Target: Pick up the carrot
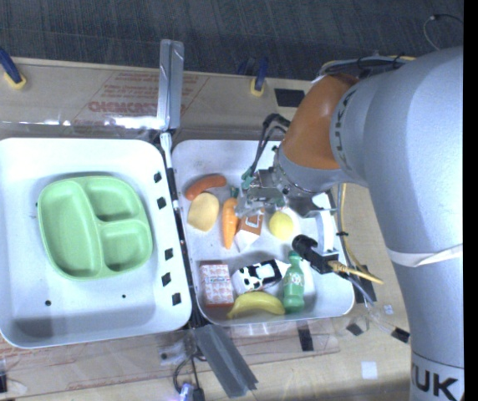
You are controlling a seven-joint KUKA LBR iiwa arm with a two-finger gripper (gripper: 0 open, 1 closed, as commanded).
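Jaw state cannot be determined from the camera view: the two-finger gripper (pixel 258 192) appears as a dark cluster of metal parts below the orange wrist band, low over the right white bin (pixel 190 154). Nothing is visibly held. The slim orange carrot (pixel 229 223) lies in the right bin, just left of the gripper, running lengthwise beside a pale yellow potato-shaped item (pixel 204 211). A round yellow lemon (pixel 282 224) sits just right of the gripper.
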